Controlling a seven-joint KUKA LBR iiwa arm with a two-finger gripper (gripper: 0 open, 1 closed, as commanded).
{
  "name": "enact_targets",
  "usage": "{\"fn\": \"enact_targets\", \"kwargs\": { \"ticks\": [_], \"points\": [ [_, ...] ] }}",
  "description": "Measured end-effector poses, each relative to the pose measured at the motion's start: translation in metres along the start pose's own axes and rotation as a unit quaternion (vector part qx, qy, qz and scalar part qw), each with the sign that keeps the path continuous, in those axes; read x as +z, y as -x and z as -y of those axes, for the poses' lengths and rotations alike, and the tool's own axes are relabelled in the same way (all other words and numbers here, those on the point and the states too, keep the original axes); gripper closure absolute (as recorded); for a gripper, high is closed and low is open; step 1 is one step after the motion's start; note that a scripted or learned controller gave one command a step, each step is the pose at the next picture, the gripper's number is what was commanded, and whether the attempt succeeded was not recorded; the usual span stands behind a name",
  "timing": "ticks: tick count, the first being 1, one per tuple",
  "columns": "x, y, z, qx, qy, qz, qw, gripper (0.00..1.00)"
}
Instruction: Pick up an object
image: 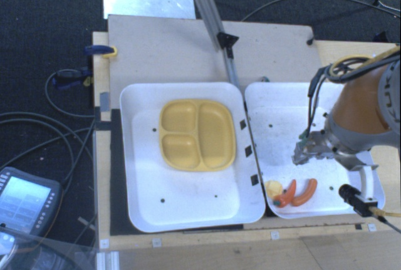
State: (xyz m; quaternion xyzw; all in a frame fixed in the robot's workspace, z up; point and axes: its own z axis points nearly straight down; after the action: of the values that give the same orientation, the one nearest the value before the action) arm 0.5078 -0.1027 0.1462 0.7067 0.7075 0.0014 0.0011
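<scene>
while the arm (366, 109) reaches in from three o'clock, its grey and orange bulk covers the right part of the right bin (276, 106), and the gripper (307, 153) is a small dark blur whose tips cannot be made out, so whether it is released or clenched cannot be told; nothing visible sits between them. two white bins lie side by side. one yellow divided plate (198, 135) with three compartments rests in the left bin (141, 137), toward that bin's twelve o'clock side. three small toy foods lie in the right bin's six o'clock corner, at about six o'clock from the gripper and apart from it: a yellow piece (274, 188), a red-orange carrot-like piece (286, 194) with a green tip just beside it, and an orange sausage-like piece (304, 192). one handheld pendant (25, 203) at eight o'clock is cut off by the frame; its screen shows no legible writing. one blue and yellow clamp (100, 50) grips the bench edge at ten o'clock.
</scene>
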Motion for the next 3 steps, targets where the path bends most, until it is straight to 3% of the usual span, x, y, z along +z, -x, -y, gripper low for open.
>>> {"fn": "enact_targets", "kwargs": {
  "ticks": [1,2,3],
  "points": [
    [-0.064,0.002,-0.003,-0.002,0.003,0.001,1.0000,1.00],
    [-0.105,0.002,-0.005,-0.002,0.002,0.001,1.0000,1.00],
    [-0.112,-0.051,-0.027,-0.005,0.000,-0.001,1.0000,1.00]
  ]
}}
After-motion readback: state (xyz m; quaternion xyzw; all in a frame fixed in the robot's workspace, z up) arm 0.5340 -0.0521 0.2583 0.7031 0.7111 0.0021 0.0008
